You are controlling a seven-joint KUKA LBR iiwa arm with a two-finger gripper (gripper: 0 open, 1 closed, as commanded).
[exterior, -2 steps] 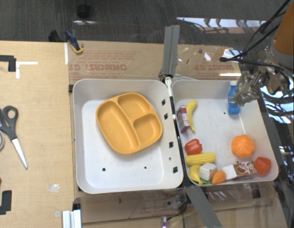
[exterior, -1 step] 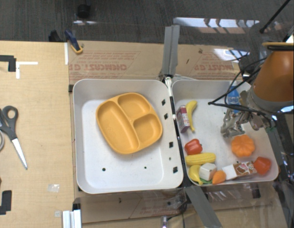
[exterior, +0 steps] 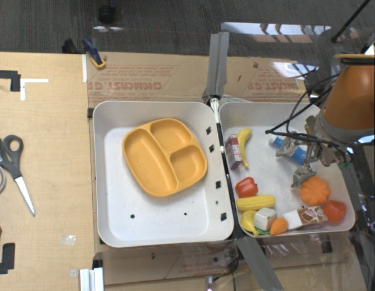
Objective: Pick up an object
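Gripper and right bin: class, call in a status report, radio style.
Gripper over right bin, just above the orange fruit. Nothing seen between its fingers. Tomato and small box crowd close beside.

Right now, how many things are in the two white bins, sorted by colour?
Yellow or yellow-orange: 4, namely the divided plate, banana, corn cob and yellow piece
Orange: 2, namely the orange fruit and carrot
Red: 2, namely the pepper and tomato
Other colours: 4, namely the maroon packet, blue item, white block and snack box
Total: 12
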